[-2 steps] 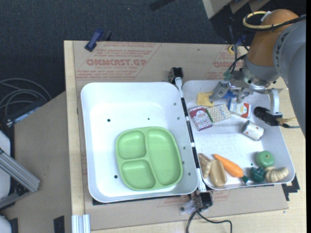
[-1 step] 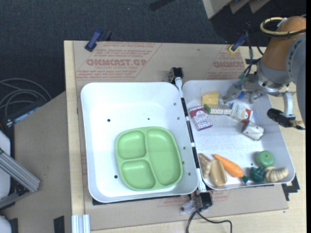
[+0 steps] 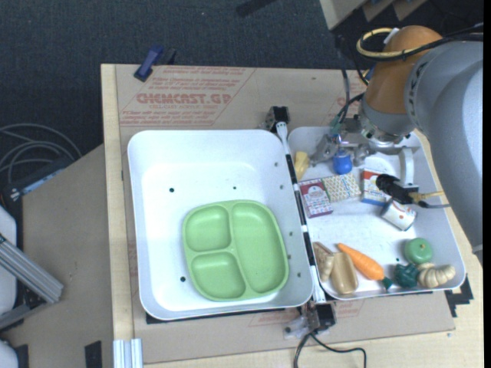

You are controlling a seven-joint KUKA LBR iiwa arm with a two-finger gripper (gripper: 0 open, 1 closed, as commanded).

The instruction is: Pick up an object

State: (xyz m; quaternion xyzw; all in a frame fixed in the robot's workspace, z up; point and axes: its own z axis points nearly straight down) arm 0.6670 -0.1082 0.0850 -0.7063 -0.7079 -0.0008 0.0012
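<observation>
From my remote station I look down on a brown desk (image 3: 192,98) carrying two shallow white bins side by side. The left bin (image 3: 153,205) holds a pale green divided plate (image 3: 234,249) with three compartments, lying flat toward the bin's near edge. The right bin (image 3: 354,230) is crowded. The grey arm with its orange band reaches in over the bin's far edge, and the gripper (image 3: 347,150) hangs low near the far left corner; I cannot tell from this angle whether it is spread or closed. A small blue object (image 3: 342,162) sits directly under the gripper, touching or nearly touching it. A yellow piece (image 3: 301,162) lies just beside it against the left wall. Nearer the middle lie a maroon packet (image 3: 315,198) and a patterned packet (image 3: 344,187), side by side. Along the near edge I see a tan lumpy item (image 3: 337,271), an orange carrot (image 3: 360,261) leaning against it, a round green fruit (image 3: 419,250) and a beige knobbly item (image 3: 437,275) in the near right corner.
</observation>
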